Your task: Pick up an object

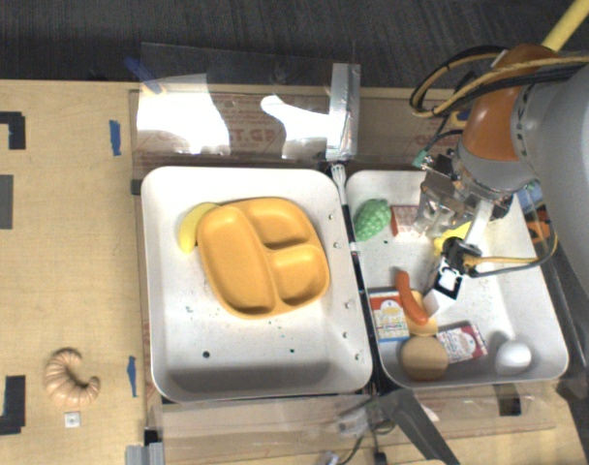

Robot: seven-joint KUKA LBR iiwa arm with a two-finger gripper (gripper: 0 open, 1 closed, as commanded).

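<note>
White plastic, both bins: shallow, glossy, rounded corners, side by side on a tan wood-grain desk (52,289).

Left bin (265,342): an orange tray (263,255), smooth moulded plastic with three compartments and soft rounded edges, sitting tilted. A yellow curved piece (187,225) pokes out from under its left edge, banana-like. A few dark specks on the bin floor.

Right bin (527,294) holds:
- green ball (372,218), bumpy knit-like surface, upper left corner
- orange carrot (411,299), smooth, elongated, lying aslant mid-bin
- tan egg (424,357), matte and rounded, at the front edge, touching the carrot's lower end
- two flat packets (389,319) with red-and-white printed labels, one left of the carrot, one right of the egg; print too small to read
- white ball (513,356), smooth, front right corner
- a small yellow piece (455,241) just under the gripper

Gripper (442,223): metal, grey, hangs over the upper part of the right bin, right of the green ball. Can't tell if the jaws are spread or pressed together; nothing visibly pinched. A black-and-white tag (448,281) dangles below it on a yellow cable.

On the desk, outside the bins, lower left: a beige ridged curl (72,376), croissant-shaped. Behind the left bin, a clear shiny plastic sheet (236,114). Blue tape marks along the desk edge. No readable writing anywhere.
</note>
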